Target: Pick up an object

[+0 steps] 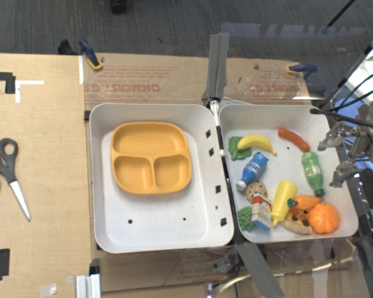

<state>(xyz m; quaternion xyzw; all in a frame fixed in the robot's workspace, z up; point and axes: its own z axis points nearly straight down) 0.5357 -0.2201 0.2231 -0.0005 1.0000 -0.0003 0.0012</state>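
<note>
**White bins, crowded pickings: risks before the grab**

White plastic is what I'm working over: two shallow bins side by side on the tabletop (37, 185). The left bin (105, 228) carries an orange divided plate (151, 157). The right bin (270, 113) has everything I could pick: a banana (256, 143), a red sausage (294, 139), a green bottle (312, 172), a blue bottle (253, 168), a yellow bottle (283, 200), a small pumpkin (324, 218) and a little figure (257, 194).

My end effector (342, 157) sits at the right bin's far right edge, just beside the green bottle. I cannot tell from this angle whether it is released or clenched; nothing visibly sits in it.

What worries me is the clutter. The yellow bottle, the pumpkin and the pieces between them lie touching in the near right corner, so a descent there could pinch two things or shove one aside. The round bottles would likely roll off a skewed grip. Working this close to the bin wall, I could clip the rim.

The tabletop is pale wood with scissors (11, 172) at the left, cardboard under the bins held by blue clamps (91, 54), and dark carpet beyond.
</note>
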